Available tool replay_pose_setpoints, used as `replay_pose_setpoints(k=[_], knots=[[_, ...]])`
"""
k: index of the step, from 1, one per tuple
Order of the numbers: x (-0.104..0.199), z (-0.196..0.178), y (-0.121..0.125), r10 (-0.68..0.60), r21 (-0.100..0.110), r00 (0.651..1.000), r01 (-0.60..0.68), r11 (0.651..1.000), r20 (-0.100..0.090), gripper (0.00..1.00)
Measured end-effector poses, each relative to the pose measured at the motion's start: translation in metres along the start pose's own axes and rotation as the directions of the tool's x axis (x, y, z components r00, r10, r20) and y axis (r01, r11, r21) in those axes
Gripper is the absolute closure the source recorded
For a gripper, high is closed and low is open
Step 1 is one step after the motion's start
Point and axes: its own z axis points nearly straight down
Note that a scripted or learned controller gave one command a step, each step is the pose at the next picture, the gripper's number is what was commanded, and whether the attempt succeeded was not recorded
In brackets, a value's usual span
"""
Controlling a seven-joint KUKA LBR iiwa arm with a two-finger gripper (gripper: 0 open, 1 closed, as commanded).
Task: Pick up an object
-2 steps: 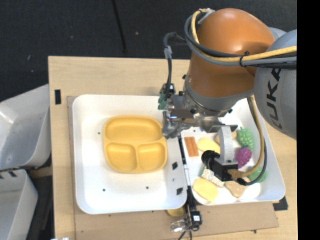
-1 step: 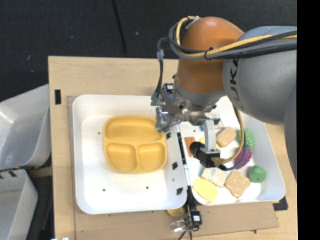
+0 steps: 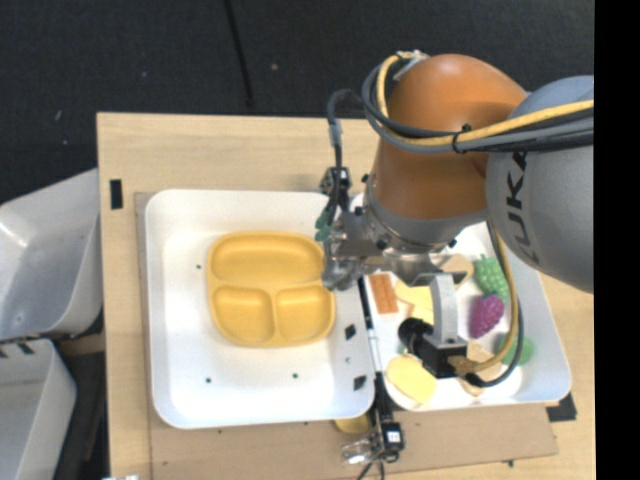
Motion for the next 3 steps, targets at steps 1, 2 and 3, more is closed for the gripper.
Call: replay_pose_setpoints(k=[1,2,3], knots=[[-0.024,-0.086,-0.001,0.006,-0.010,1.000,-0.006,1.000,0.000,1.00],[0.001,-0.082,-0.001,0.001,0.000,1.000,-0.001,1.000,0.002,1.00],[0.084,-0.117,-0.001,-0.006,-0.002,1.000,0.006,1.000,-0.001,1.00]])
